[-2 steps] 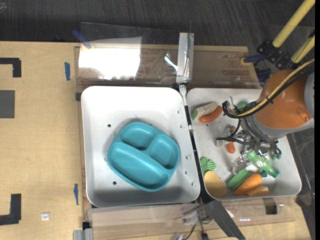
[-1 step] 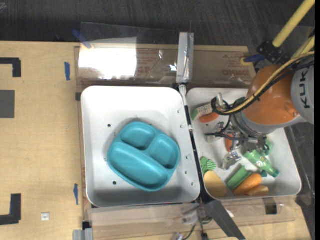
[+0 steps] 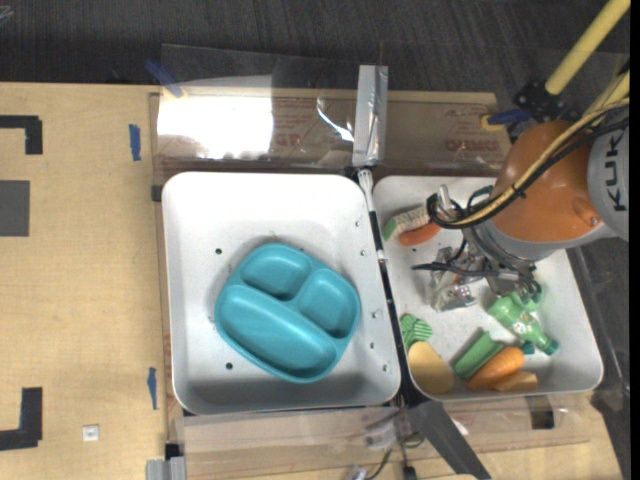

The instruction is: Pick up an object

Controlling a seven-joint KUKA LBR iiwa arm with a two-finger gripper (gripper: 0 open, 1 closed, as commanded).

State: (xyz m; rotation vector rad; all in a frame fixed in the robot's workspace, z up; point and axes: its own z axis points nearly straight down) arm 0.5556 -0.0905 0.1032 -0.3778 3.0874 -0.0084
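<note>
The left bin (image 3: pixel 190 218) has open floor around the teal tray (image 3: pixel 288 310) at its middle. In the right bin (image 3: pixel 585 353), the arm (image 3: pixel 545 193) covers the upper part, and toys (image 3: pixel 485 353) crowd the near edge, leaving little bare floor between.

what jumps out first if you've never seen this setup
A big turquoise divided plate lies alone in the left bin. In the right bin, the arm's orange band hangs over a jumble of small green and orange toy foods near the front edge.
</note>
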